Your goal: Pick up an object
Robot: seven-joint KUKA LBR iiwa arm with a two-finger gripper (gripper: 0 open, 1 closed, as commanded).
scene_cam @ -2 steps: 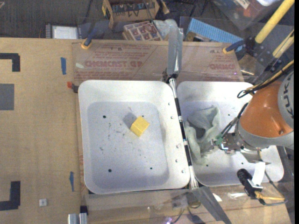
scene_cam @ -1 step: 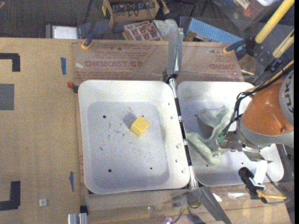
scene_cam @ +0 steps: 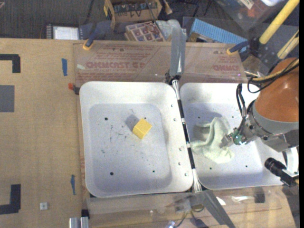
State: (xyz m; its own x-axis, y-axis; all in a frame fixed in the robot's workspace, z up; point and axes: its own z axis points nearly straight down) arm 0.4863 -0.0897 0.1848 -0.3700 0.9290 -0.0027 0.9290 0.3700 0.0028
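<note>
The claw touches a pale green cloth in the right bin (its grip state cannot be told).

Brown cardboard sheet behind the bins, blue clamps above

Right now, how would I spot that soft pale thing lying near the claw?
Find the two white bins side by side and take the right bin, the one the arm reaches into. The crumpled pale green cloth lies in it, with the claw at its right edge. It is limp and folded, unlike the small yellow block in the left bin.
</note>
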